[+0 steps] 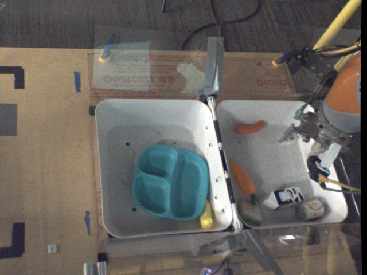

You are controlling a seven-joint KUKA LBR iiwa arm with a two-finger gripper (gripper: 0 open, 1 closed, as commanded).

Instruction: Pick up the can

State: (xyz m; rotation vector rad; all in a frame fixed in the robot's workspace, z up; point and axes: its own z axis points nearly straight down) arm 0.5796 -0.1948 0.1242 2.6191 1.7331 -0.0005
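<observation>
The can (309, 209) is a small grey cylinder lying on its side in the front right corner of the right bin (269, 153). My gripper (295, 130) hangs over the far right part of that bin, below the orange band of the arm. It is well behind the can and apart from it, with nothing seen in its grasp.
A black and white carton (287, 197) lies just left of the can. Also in the right bin are a carrot (243, 178), a green-grey item (250, 212) and an orange sausage (250, 127). The left bin (114, 153) holds a teal divided plate (171, 182) and a yellow piece (206, 216).
</observation>
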